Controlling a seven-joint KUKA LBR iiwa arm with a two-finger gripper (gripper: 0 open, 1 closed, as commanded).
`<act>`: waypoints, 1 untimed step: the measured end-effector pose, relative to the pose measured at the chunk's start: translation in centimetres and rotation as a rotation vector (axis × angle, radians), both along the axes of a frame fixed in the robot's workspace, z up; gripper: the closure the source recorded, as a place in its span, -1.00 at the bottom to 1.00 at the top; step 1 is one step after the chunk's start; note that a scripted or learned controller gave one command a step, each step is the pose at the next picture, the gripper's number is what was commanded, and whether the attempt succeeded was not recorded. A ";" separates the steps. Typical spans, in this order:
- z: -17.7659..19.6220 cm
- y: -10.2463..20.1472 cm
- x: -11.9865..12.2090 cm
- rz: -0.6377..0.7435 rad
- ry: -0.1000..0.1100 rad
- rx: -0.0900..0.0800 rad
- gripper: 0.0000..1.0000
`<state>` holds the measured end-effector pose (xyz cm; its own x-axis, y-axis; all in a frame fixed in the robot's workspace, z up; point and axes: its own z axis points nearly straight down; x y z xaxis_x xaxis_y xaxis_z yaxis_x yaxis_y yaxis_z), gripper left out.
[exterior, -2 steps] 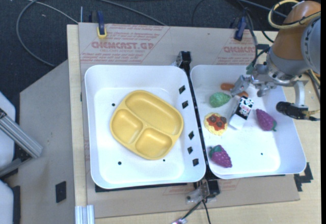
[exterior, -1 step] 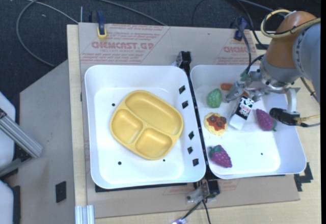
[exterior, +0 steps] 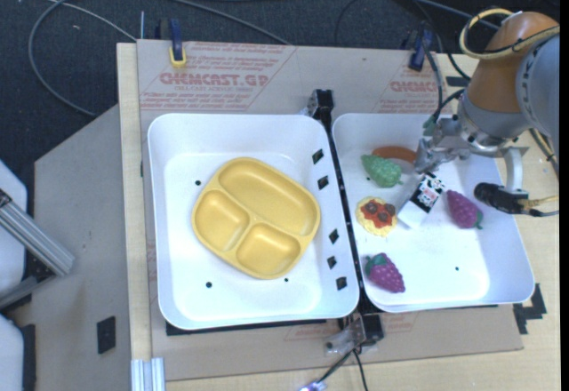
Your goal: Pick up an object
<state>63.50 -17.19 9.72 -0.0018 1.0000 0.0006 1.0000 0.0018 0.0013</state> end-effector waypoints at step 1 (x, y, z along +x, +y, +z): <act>6.5 0.2 0.4 -0.001 -0.006 -0.002 1.00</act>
